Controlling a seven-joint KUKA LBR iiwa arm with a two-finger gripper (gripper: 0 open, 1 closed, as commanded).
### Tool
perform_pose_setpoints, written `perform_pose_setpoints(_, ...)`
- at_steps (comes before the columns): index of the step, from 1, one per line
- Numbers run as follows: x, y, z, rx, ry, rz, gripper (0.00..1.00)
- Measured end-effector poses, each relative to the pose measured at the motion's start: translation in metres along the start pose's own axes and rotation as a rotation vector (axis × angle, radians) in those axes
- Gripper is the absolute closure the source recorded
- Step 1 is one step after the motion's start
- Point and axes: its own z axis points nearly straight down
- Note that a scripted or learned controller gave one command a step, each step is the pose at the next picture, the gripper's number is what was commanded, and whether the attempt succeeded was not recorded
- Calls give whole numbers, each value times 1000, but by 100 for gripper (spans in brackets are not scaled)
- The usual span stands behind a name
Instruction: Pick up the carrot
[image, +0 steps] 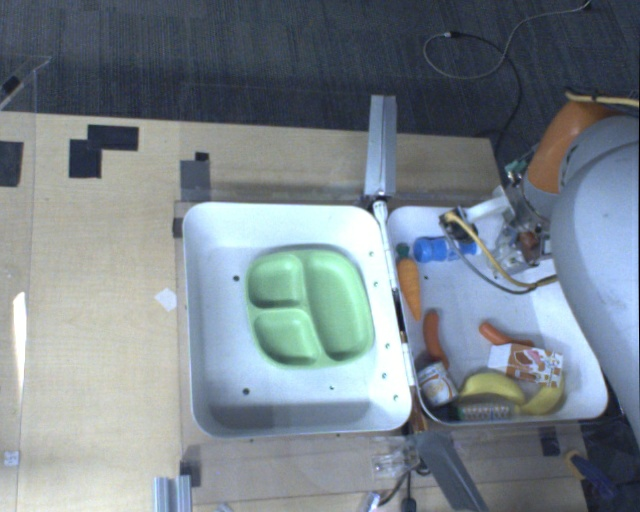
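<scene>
Lying along the left wall of the right bin (590, 395), the carrot (409, 286) sat untouched.
Around it were a blue bottle (436, 249), sausage (432, 333), banana (508, 392) and juice carton (526, 362); a green divided tray (308, 304) filled the left bin (205, 300). Whether the fingers (520, 238) at upper right were open or closed could not be told.

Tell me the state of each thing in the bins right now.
Carrot: lying flat by the right bin's left wall, not held.
Green plate: upright in the left bin.
Banana: lying at the right bin's front.
Blue bottle: on its side.
</scene>
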Motion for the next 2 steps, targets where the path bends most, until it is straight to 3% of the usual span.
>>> perform_pose_setpoints(1, -87, -24, -140, 0, -1, -69, 100)
perform_pose_setpoints(2, -86, -24, -151, 1, 2, -73, 100)
